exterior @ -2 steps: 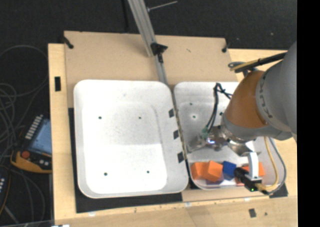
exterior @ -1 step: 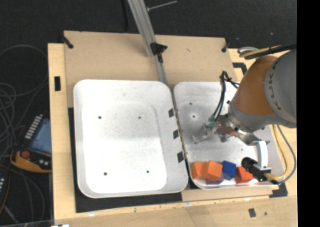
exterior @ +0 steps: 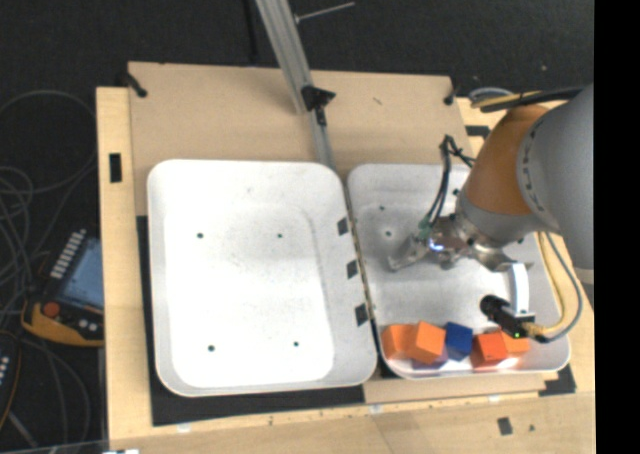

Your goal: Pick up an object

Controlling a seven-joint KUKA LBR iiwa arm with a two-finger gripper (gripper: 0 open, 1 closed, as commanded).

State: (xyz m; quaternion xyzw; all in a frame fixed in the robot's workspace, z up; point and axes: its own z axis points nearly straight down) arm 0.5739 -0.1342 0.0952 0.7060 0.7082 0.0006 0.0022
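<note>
Arm reaches over the right bin (exterior: pixel 372 192), wrist bent so the gripper (exterior: pixel 405 255) points toward that bin's left wall, low above bare floor. Probably a descent aimed at an open patch, since nothing lies under the tips. Jaws: too small and blurred here to say whether they stand apart or together — cannot tell. Nothing seen between them.

Right bin contents: all crowded along its near wall, well apart from the gripper. Two orange blocks, one (exterior: pixel 416 341) toward the left wall and one (exterior: pixel 490 347) further right, with a blue block (exterior: pixel 458 339) between them, close-packed, possibly touching. Any of these would serve as the object to pick.

Left bin (exterior: pixel 170 272), beside the right bin's left wall — just a few dark specks on its floor.
</note>
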